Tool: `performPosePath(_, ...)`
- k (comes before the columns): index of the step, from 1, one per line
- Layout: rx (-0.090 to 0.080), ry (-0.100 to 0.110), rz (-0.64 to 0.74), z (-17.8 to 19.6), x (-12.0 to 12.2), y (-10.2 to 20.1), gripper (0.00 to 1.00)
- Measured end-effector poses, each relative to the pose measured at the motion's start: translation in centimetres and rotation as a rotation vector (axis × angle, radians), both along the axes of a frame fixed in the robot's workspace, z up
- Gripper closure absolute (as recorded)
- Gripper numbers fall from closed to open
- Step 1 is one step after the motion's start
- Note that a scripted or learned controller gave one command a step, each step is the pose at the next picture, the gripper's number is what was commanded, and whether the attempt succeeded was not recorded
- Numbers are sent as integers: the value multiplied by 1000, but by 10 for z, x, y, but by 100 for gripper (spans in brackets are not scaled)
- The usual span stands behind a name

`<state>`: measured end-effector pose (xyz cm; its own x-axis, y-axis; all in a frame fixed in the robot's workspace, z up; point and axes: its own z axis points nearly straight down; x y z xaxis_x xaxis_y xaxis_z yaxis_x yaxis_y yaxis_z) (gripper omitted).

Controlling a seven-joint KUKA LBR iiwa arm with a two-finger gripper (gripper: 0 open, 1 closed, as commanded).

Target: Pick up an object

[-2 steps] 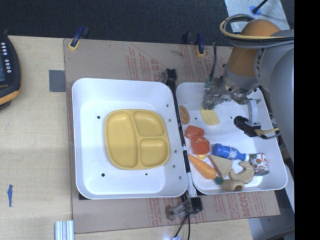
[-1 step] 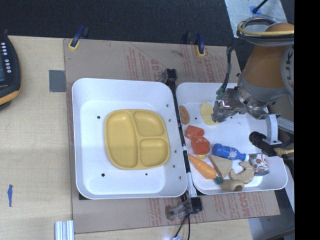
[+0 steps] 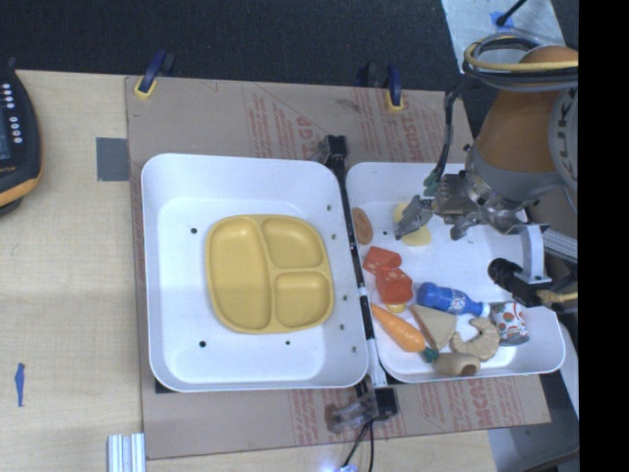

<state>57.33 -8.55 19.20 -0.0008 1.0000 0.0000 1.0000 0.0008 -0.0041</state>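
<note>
Right bin, claw over the pale yellow piece

Nearest lie a tapered orange carrot (image 3: 398,327), tan wedge (image 3: 433,326) and glossy blue bottle (image 3: 447,298); beyond, two red blocks (image 3: 388,274). Farther back, the gripper (image 3: 421,219) hangs with fingers spread, pinching nothing, just above a pale yellow lump (image 3: 417,234). Leftward, a smooth yellow divided plate (image 3: 269,271)

Even, fairly bright overhead light washes both white bins (image 3: 157,264), whose floors glare slightly (the left one most). Shadows are soft and short beneath the yellow divided plate (image 3: 269,271). Focus is mildly soft throughout; the dark floor beyond the surface (image 3: 69,303) loses detail.
</note>
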Motion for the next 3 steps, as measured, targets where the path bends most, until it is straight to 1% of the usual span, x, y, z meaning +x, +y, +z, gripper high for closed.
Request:
performPosePath(1,-3,2,-6,-103,-69,-60,0)
performPosePath(2,2,-5,10,-100,-32,-3,0)
performPosePath(3,-2,-7,6,-98,35,-26,0)
